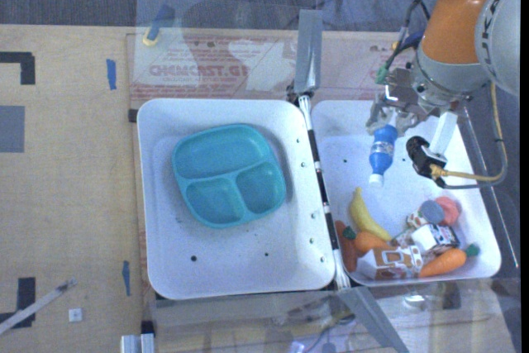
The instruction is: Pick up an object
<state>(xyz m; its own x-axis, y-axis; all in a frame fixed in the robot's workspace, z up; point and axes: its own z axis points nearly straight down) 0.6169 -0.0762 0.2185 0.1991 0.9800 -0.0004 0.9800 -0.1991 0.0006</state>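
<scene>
Over the far end of the right bin [488, 256], the claw [390, 118] hangs from the grey and orange arm [463, 21], which comes in from the right. A small blue bottle [381, 151] with a white cap is between its fingers; the bottle's upper end is caught in the claw, while the capped end points down and towards the near side. The bottle appears lifted, hanging tilted above the white floor of the bin, though I cannot tell for sure whether the cap touches the floor. The claw is closed narrowly around the bottle.

Just right of the claw, a black cable fitting [420, 155] dangles from the wrist, with a yellow cable [475, 176] running off to the right.

Nearer the camera than the claw, at the near end of the same bin, lies a heap of toy food: a yellow banana [364, 215] closest to the bottle, an orange carrot [444, 262] at the near right, a small carton [395, 260] printed in white and orange, and several other small pieces that are too jumbled to name.

To the left of the claw, across the divider, the left bin [157, 252] holds a teal sectioned plate [229, 174] with three compartments. Both bins rest on the table [66, 202], whose pale wooden top carries scraps of blue tape [111, 73] well to the claw's left.
</scene>
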